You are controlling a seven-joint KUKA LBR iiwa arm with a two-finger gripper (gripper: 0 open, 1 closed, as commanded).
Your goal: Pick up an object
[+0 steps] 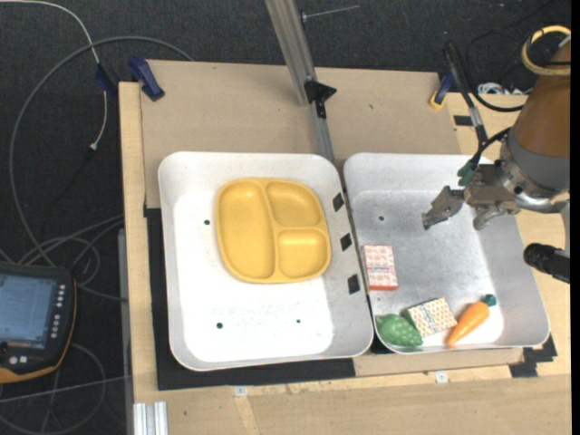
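Note:
My gripper (460, 211) hangs over the upper right part of the right bin (408, 184), fingers spread apart and nothing between them. Below it, on the bin floor, lies a small red and white box (380, 266). Along the bin's front edge sit a green toy vegetable (398, 330), a patterned yellow and white packet (430, 316) and an orange carrot (468, 323). All of these lie well below and apart from the gripper.
The left bin (190, 243) holds a yellow divided plate (272, 227). A metal pole (288, 25) rises at the back between the bins. Blue clamps (145, 78) grip the bench's rear corners. A tablet (32, 320) lies on the floor at left.

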